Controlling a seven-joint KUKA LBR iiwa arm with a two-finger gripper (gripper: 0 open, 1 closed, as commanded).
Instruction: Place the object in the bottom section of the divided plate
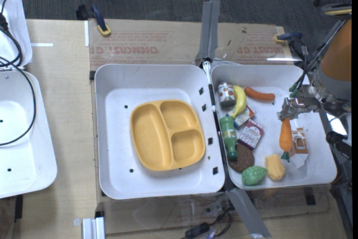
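Dark grey carpet lies beyond the far edge of the wooden desk (56,59), and two white bins sit side by side on the desk. We see the tool (291,106) on the right side, over the right bin (330,168). It is small and partly hidden by wires, so we cannot tell how it stands or if it holds anything.

Just under the tool, on its near side, lies an orange carrot (286,136), pointing up toward it. We cannot tell if they touch. Beside the carrot on the right is a small white and orange packet (299,143). Nearer to us sit a yellow corn piece (274,167) and a green lumpy toy (254,175), close together. A brown round cookie (242,158) lies just to the left of them. A green bottle (228,136) lies along the left wall of this bin. A small dark red packet (250,134) is next to it. Farther back we see a yellow banana (240,99), a little can (225,93) and a red sausage (259,94).

The left bin (109,120) holds the yellow divided plate (166,134). It has one long part on the left and two small parts on the right. Nothing lies in the plate.
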